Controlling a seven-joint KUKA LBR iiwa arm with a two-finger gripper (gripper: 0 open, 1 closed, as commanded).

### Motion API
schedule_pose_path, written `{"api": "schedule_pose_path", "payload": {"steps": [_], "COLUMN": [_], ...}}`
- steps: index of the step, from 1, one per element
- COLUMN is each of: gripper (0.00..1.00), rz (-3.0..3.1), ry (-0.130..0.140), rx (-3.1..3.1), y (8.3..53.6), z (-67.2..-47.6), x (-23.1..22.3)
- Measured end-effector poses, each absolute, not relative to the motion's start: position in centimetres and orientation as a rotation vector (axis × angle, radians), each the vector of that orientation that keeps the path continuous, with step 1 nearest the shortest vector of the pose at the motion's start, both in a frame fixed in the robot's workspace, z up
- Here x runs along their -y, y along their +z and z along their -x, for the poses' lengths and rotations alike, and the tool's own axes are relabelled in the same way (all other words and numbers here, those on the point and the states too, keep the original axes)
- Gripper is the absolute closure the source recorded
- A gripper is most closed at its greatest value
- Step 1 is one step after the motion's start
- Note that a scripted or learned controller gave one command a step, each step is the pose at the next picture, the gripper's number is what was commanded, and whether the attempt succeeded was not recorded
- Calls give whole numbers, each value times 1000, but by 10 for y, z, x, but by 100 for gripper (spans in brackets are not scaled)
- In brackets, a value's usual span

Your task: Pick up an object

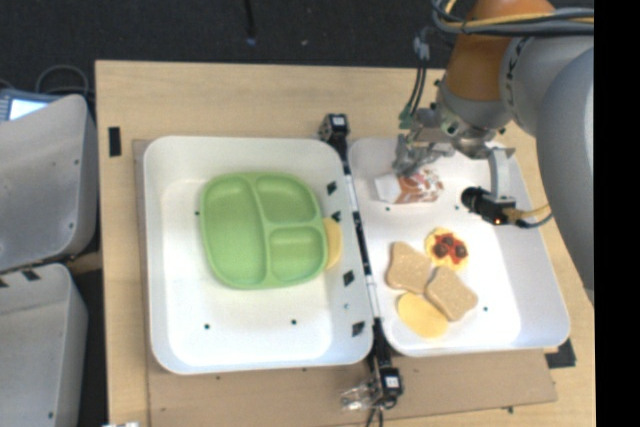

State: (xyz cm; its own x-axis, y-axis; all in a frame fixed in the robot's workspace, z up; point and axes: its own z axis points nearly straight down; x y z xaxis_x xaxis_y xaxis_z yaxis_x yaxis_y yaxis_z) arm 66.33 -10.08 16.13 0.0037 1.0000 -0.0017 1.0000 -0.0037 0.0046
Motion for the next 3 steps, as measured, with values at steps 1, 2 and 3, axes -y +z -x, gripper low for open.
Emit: {"api": "schedule_pose_path", "payload": {"steps": [1, 2, 3], "gripper": [100, 100, 100], "rz": [-2214, -2212, -2215], "ry": [7, 7, 1], "rx": [-2220, -2221, -2227], "y": [216, 271, 277], "z": [-675, -676, -648], "x": [100, 101, 52]}}
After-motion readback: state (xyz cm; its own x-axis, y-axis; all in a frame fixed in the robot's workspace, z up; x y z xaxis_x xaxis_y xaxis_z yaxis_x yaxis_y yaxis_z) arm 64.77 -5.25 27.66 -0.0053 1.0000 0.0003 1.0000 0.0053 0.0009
